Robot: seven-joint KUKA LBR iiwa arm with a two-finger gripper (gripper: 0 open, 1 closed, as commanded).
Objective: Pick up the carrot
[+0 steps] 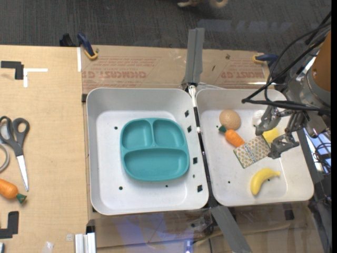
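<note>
The carrot [234, 137] is seen at centre right in the right bin [295, 191], below an egg [229, 119]. The gripper [274, 136] is held open nearby, empty.

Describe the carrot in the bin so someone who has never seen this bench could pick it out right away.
Look at the right bin, the one without the teal plate. Near its upper left sits a tan egg, and the carrot lies just below it, touching or almost touching. It is the bin's small orange piece with a green tip, unlike the yellow banana lower down.
</note>
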